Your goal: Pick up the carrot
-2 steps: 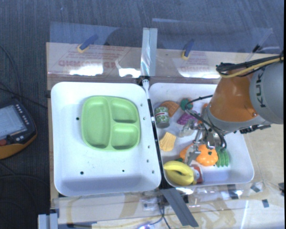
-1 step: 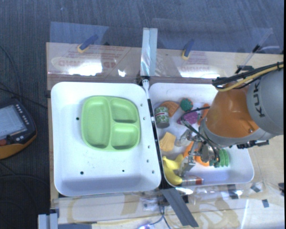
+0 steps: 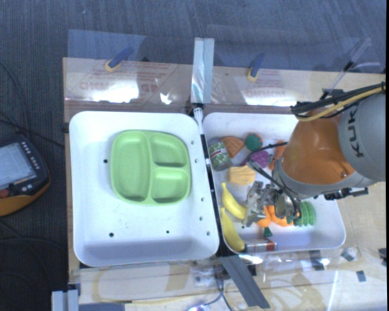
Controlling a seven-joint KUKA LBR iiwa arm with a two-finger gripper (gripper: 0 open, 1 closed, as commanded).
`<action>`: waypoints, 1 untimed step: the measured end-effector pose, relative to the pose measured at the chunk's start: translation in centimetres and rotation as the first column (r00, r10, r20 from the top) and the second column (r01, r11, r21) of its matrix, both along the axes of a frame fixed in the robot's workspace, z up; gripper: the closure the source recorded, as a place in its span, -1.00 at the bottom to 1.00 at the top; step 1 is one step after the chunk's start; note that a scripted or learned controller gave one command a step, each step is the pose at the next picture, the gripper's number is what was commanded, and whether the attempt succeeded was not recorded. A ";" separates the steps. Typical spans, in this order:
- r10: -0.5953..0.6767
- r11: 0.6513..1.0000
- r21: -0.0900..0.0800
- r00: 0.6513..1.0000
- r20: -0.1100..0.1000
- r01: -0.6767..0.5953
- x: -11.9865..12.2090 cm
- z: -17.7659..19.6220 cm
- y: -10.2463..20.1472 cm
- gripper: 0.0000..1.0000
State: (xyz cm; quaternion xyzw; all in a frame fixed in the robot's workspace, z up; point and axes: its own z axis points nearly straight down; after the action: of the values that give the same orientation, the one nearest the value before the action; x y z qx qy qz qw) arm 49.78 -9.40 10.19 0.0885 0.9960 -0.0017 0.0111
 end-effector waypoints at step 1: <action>0.203 0.979 0.004 0.979 -0.018 -0.203 -1.2 8.4 0.2 1.00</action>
State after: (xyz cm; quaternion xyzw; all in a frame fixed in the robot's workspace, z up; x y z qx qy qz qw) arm 48.54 -9.23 18.56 -0.0138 0.9999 -0.0005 0.0020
